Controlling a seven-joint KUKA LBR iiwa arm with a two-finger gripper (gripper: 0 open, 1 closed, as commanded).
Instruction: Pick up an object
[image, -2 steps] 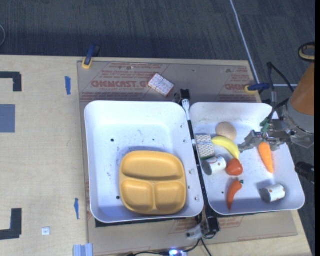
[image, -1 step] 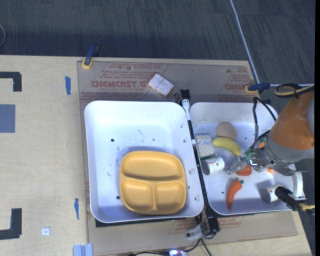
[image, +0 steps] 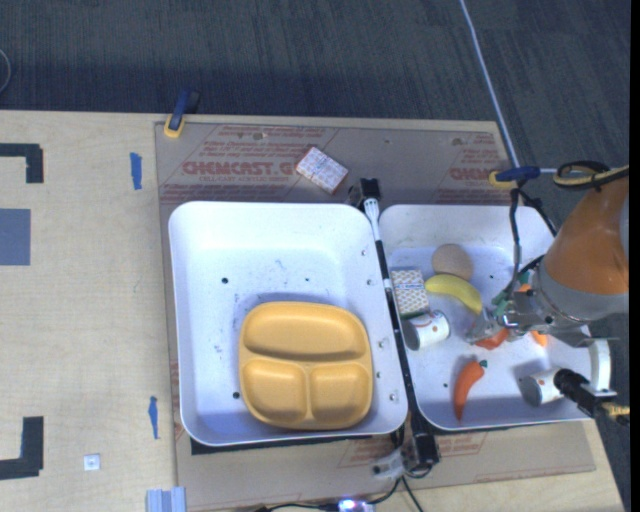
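We see the surface (image: 80, 330) carrying two white bins side by side on a cardboard sheet (image: 260, 160). The left bin (image: 200, 250) holds a yellow divided tray (image: 305, 363) in its near half. The arm (image: 590, 255), grey with an orange band, reaches into the right bin (image: 480, 400) from the right. The tool (image: 507, 318) sits low near the bin's middle right, and we cannot tell its state. In the right bin we find a banana (image: 455, 292) just beside a tan rounded object (image: 453, 262), a carrot (image: 466, 385) near the front, a patterned box (image: 408, 291) at the left wall, and a small white cylinder (image: 430, 329) just below it.
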